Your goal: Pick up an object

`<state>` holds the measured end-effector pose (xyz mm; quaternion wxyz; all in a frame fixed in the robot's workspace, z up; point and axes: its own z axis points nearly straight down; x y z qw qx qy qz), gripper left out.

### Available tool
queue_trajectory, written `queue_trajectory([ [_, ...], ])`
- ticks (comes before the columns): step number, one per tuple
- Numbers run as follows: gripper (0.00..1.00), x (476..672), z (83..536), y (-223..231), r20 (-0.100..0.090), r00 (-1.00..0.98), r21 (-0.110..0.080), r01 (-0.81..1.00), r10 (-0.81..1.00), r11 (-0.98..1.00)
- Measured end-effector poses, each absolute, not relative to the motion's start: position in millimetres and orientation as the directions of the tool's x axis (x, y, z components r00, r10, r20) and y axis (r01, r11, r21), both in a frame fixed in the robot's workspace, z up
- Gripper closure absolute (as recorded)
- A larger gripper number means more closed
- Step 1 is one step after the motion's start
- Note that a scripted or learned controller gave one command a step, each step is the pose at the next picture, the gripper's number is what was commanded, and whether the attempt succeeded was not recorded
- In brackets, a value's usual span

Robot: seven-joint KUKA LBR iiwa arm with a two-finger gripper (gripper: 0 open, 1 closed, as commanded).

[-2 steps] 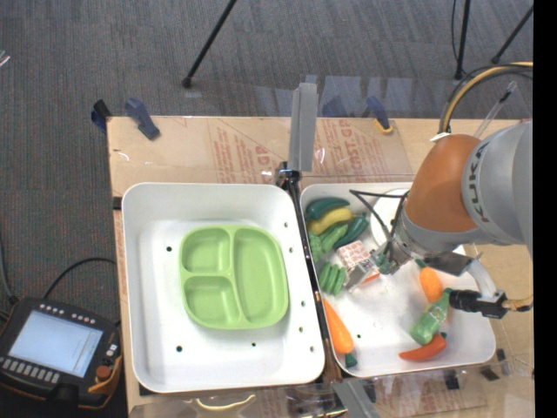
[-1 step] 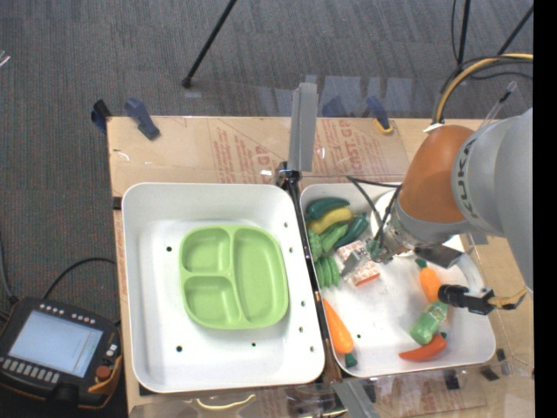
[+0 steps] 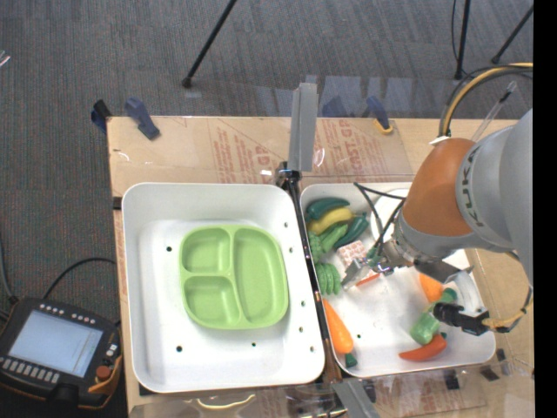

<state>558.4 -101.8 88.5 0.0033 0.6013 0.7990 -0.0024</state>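
Seemingly, gripper (image 3: 364,271) among right-bin toys (image 3: 335,225)

The right bin (image 3: 383,366) is crowded along its left wall: green and yellow toy vegetables (image 3: 335,220) at the top, a green bunch (image 3: 328,277) below them, a carrot (image 3: 339,329) lower still. A red pepper (image 3: 424,348) lies near the front right. Bare floor lies between them, mid-bin. The arm (image 3: 461,198) overhangs the bin's upper right. In the left bin (image 3: 148,225), a green tray (image 3: 233,277) fills the middle, leaving open margins around it.
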Motion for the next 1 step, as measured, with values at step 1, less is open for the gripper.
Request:
queue_trajectory([
  [1, 1.0, 557.3, 95.8, -99.3, 0.002, -0.281, -0.004, 0.96, 0.96, 0.281],
])
